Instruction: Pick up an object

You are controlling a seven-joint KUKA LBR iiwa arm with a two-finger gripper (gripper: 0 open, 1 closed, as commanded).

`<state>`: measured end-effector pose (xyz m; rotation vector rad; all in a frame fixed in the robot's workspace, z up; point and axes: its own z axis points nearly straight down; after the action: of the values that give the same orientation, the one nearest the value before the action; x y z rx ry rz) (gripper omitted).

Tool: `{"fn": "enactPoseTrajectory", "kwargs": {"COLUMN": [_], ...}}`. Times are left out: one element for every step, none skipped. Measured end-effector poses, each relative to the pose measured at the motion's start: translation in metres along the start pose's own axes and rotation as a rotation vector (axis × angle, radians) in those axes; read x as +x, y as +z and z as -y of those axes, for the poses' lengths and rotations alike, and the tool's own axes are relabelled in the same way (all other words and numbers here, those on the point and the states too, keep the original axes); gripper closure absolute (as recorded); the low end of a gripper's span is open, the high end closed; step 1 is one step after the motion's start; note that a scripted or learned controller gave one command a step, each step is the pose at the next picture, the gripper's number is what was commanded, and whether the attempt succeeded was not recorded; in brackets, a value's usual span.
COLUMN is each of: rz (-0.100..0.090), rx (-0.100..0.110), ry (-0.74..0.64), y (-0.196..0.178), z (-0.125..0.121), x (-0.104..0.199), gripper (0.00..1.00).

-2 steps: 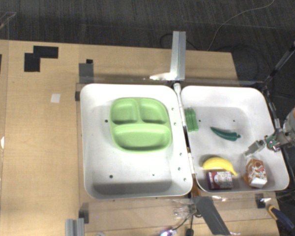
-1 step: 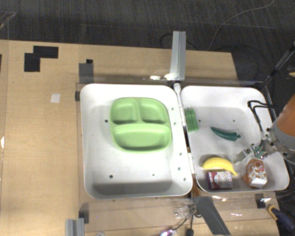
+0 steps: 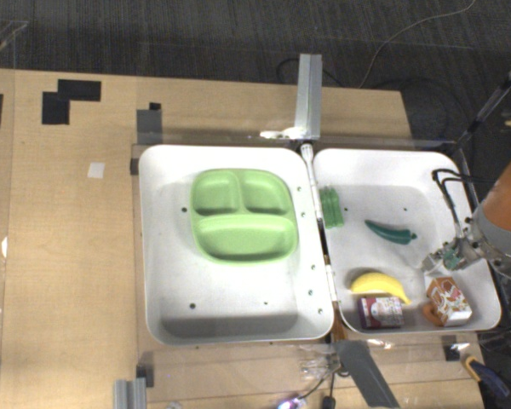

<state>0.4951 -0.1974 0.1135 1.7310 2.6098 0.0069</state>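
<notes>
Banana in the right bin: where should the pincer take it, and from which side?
Grip the banana across its middle, coming straight down from above. It lies flat, curved, long axis running left to right. The dark pouch sits tight against its lower edge, so one finger has little room there; the upper side is free.

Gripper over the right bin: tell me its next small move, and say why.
Probably a short drop toward the orange carton. The gripper sits just above it near the right bin wall, with nothing seen between its fingers. The banana and teal pepper lie farther left.
</notes>
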Motion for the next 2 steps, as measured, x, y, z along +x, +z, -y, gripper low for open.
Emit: {"fn": "enactPoseTrajectory", "kwargs": {"rz": [0.000,-0.004], "rx": [0.000,0.005], "ry": [0.000,-0.138], "y": [0.000,-0.015], "z": [0.000,-0.014], "x": [0.000,0.049], "gripper": [0.00,0.00]}}
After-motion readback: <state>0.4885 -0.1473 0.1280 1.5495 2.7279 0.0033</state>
